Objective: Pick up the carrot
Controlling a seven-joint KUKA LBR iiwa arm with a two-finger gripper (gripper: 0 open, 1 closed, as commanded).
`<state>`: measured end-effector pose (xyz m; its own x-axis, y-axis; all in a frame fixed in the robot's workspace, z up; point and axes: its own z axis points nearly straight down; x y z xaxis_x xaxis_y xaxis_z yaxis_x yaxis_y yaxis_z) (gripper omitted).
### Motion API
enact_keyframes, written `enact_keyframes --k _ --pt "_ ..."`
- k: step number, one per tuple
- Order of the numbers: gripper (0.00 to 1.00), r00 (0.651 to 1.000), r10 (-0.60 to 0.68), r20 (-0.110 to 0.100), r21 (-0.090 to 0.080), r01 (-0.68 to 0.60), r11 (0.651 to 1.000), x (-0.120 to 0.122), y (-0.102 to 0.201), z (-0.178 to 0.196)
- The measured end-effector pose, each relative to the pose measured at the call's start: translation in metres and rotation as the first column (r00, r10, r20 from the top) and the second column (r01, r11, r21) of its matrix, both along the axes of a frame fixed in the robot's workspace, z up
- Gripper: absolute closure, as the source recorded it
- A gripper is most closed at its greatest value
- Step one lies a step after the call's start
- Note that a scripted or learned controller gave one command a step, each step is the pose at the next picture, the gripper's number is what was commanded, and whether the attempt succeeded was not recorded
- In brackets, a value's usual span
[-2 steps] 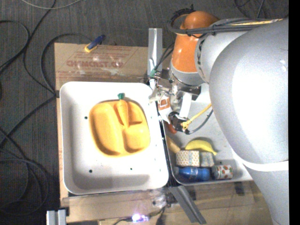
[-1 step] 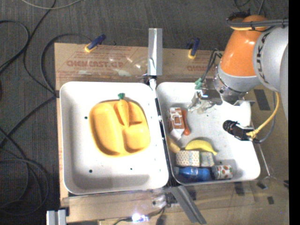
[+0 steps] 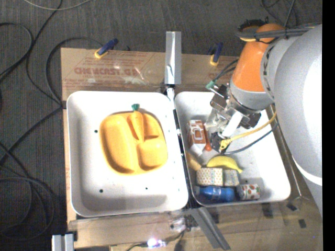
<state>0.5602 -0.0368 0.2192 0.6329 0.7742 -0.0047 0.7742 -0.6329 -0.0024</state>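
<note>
The carrot (image 3: pixel 137 122), orange with a small green top, lies in the upper compartment of a yellow divided plate (image 3: pixel 125 153) in the left bin (image 3: pixel 84 192). My gripper (image 3: pixel 214 135) hangs low over the upper left part of the right bin (image 3: pixel 272 166), well to the right of the carrot and across the wall between the bins. It sits just beside a red and white box (image 3: pixel 197 132). Nothing shows in its grasp.
The right bin holds a banana (image 3: pixel 225 163), a patterned tin (image 3: pixel 214 177), a blue object (image 3: pixel 216 193), a small strawberry-print can (image 3: pixel 249 191) and a white bottle-like item (image 3: pixel 198 150). The arm's grey and orange body covers that bin's upper right.
</note>
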Motion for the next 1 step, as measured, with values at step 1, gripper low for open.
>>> enact_keyframes --k 1 --pt "1.00 0.988 0.155 0.001 0.000 -0.155 0.988 0.0039 -0.0016 0.0846"
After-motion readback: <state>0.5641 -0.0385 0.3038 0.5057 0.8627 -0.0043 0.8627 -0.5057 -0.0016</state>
